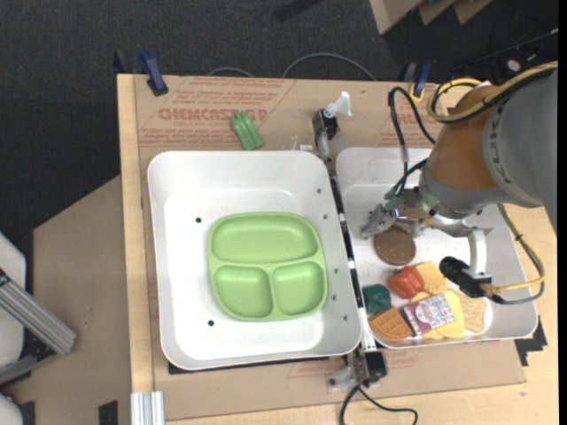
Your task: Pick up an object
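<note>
my gripper (387, 222) hangs low over the middle of the right bin (372, 175). my grey arm (532, 140) reaches in from the right and curves down through the orange band (461, 149) to the wrist. whether the gripper is spread or pressed together i cannot tell, and nothing can be seen held in it. a brown disc (394, 248) lies flat on the bin floor just beside it, on the near side; whether the two touch i cannot tell. nearer the bin's front edge sits a cluster: a red piece (406, 282), a yellow piece (434, 277), a dark green piece (376, 297), an orange piece (388, 326) and a pink packet (431, 312), all packed close together. in the left bin (177, 184), well apart from the gripper, a green divided plate (266, 264) lies flat.
</note>
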Controlling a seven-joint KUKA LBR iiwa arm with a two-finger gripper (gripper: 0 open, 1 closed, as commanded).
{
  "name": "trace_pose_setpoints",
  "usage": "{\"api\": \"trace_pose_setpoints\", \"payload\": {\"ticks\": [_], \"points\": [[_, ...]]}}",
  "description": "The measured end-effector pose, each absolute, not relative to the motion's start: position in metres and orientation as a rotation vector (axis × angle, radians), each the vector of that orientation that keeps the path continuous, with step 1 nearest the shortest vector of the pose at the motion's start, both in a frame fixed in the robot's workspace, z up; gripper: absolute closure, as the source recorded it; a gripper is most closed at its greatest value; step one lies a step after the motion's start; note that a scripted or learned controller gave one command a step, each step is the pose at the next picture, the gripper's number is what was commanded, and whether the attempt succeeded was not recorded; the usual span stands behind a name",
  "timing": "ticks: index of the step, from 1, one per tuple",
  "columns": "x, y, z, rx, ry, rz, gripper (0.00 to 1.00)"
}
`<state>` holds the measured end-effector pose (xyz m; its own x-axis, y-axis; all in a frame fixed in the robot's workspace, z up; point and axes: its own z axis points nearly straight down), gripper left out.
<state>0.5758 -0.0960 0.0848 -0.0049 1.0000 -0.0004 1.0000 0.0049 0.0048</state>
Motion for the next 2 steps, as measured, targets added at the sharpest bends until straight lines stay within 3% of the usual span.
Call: {"api": "trace_pose_setpoints", "payload": {"ticks": [1,2], "points": [[0.564,-0.109,0.085,2.224,2.222,-0.002,0.0],[0.565,-0.109,0.096,2.221,2.221,0.002,1.0]]}}
